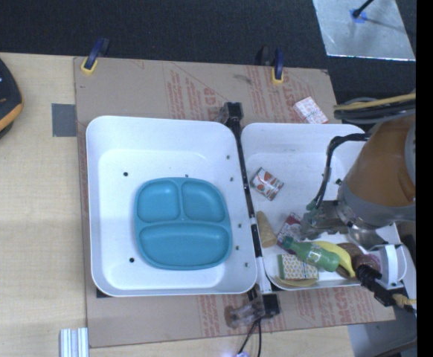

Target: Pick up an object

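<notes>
The arm point(380, 173) is seen lowered into the right bin point(291, 143) at the right of the frame, its pincer point(322, 225) poised just above a clutter of objects — a green bottle point(313, 253), a banana point(339, 253), a small can point(267, 184). How far the pincer is open cannot be told. A blue divided plate point(183, 223) is shown in the left bin point(112, 147) — both bins set on the table point(30, 199).
</notes>
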Robot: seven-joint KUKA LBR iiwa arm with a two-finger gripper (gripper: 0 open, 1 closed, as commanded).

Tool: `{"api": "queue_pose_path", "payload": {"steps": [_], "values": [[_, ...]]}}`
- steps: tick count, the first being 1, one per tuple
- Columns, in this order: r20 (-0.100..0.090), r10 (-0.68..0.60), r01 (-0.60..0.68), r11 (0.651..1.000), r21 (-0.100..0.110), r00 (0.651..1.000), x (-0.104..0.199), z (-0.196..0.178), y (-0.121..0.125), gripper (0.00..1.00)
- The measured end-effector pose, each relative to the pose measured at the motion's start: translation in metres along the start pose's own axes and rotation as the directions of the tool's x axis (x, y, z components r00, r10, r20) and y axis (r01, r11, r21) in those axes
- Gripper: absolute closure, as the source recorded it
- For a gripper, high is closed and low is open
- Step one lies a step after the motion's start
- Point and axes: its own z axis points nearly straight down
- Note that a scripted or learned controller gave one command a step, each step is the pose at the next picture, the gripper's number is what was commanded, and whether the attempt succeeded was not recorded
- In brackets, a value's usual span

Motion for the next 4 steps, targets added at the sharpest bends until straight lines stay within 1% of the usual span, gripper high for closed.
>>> {"api": "queue_pose_path", "payload": {"steps": [1,2,3,4], "values": [[0.004,0.007,-0.007,1.000,-0.012,1.000,-0.036,-0.027,0.036,1.00],[0.001,0.000,0.000,1.000,-0.016,1.000,0.015,-0.087,0.099,1.00],[0.003,0.008,-0.008,1.000,-0.010,1.000,-0.017,-0.095,0.108,1.00],[0.006,0.009,-0.009,1.000,-0.013,1.000,-0.072,-0.119,0.158,1.00]]}}
